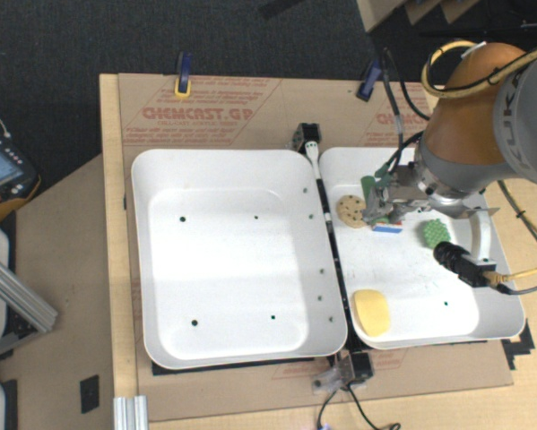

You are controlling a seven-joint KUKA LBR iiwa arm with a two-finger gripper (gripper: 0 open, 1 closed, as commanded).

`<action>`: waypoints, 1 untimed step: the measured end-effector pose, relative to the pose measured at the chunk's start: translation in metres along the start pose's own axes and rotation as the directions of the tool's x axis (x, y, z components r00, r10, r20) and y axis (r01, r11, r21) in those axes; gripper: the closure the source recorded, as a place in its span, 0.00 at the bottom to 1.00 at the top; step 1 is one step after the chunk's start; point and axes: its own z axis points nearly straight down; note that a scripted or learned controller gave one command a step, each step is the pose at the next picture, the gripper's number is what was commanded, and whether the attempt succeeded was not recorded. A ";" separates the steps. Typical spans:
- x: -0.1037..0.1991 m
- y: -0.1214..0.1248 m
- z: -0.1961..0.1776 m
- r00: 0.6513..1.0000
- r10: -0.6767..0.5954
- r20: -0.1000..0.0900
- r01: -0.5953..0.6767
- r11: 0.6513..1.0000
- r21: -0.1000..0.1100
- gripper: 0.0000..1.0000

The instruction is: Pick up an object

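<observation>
Camera view has the gripper (pixel 378 206) down in the right bin (pixel 492 325), though I cannot tell how it is set. A tan perforated disc (pixel 349 209) lies just beside it, a small blue-and-red piece (pixel 386 228) just below, a green knobbly object (pixel 434 233) near, a yellow block (pixel 372 311) well apart.
</observation>
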 end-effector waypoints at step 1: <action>0.076 -0.019 0.006 1.000 0.001 -0.004 0.000 1.000 0.017 1.00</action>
